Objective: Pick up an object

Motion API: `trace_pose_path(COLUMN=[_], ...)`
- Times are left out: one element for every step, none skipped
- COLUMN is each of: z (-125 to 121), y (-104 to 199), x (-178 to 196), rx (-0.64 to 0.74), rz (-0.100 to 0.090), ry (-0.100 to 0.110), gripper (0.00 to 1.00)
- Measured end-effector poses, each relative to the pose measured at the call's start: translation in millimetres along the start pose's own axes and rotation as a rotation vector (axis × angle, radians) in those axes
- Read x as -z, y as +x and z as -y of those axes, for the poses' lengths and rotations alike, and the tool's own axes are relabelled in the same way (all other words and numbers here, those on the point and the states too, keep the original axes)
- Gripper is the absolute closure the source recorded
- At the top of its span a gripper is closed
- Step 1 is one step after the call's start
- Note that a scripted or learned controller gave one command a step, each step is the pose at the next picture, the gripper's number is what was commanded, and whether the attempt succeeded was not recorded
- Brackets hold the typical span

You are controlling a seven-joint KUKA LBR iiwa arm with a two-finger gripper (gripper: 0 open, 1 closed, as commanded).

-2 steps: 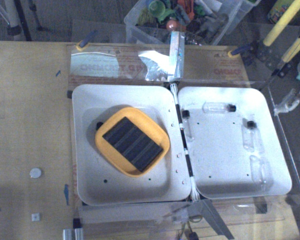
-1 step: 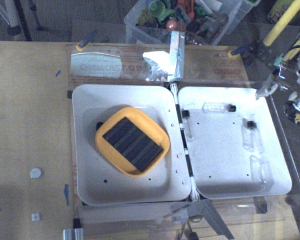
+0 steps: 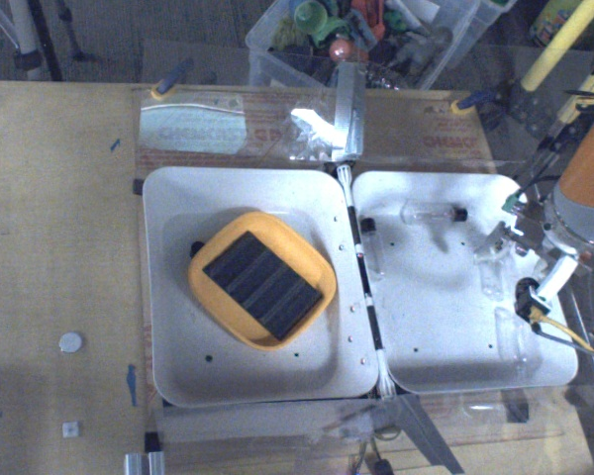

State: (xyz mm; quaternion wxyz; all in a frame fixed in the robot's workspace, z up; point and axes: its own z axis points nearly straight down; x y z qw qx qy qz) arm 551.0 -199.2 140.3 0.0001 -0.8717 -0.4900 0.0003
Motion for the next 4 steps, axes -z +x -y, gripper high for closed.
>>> trace_pose_path(z=[-62, -89, -8, 5], y=[115, 75, 0, -32], x=[25, 161, 29, 157], rx=[-0.045, -0.304, -0.823, -0.684], rz=[0.000, 0.000, 0.002, 0.000], ry=[-0.001, -0.001, 0.007, 0.000], gripper=[0.00, 0.00, 0.00, 0.00])
